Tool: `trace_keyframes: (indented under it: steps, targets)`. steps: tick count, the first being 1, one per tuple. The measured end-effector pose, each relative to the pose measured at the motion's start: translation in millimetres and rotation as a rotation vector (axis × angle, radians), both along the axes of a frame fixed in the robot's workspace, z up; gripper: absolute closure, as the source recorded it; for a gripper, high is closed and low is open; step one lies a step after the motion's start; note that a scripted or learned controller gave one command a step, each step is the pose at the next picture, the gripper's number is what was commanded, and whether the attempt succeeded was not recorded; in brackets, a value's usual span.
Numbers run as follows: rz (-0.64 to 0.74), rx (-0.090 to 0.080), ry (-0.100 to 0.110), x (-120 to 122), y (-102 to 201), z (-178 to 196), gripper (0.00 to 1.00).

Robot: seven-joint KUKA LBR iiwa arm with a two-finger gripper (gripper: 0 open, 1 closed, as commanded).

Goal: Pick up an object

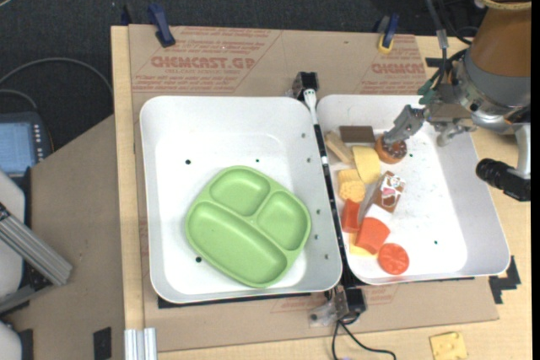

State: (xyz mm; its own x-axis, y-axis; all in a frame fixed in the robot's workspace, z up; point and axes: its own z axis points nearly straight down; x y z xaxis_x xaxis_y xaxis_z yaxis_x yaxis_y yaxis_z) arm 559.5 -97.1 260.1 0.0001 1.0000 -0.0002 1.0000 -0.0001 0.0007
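A robotics lab: clamped cardboard bench [253, 55], white bins [169, 181], loose cables [354, 341].

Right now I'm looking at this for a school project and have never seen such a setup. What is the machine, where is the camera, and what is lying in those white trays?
One camera looks down at a slant on a bench with two shallow white bins. The grey and orange machine on the right is a robot arm; its tool reaches into the right bin, low over a small brown object. I cannot tell whether it grips anything. That bin holds a pile of toy foods: yellow cheese-like pieces, a brown block, orange and red pieces. The left bin holds a green divided plate.
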Motion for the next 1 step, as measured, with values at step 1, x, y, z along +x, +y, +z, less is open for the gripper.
trace_keyframes:
  steps: [1]
  targets:
    - [0.000, 0.003, 0.015, 23.3, 2.5, -131.3, 0.00]
